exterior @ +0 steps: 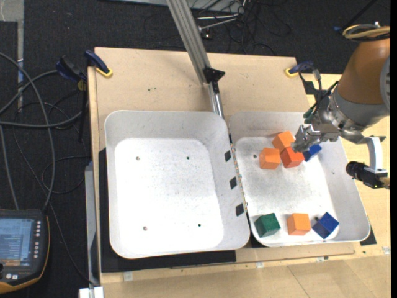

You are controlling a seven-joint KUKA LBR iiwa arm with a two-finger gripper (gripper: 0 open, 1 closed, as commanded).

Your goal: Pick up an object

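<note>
On the bench, your gripper (302, 143) sits among blocks (280, 151) at the right bin's (347, 191) twelve o'clock; grip state unreadable, nothing lifted yet.

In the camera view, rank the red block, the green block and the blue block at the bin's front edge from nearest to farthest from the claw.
From the claw:
1. Red block, right beside it in the right bin's back half.
2. Blue block, front right corner.
3. Green block, front left corner, slightly farther.
</note>
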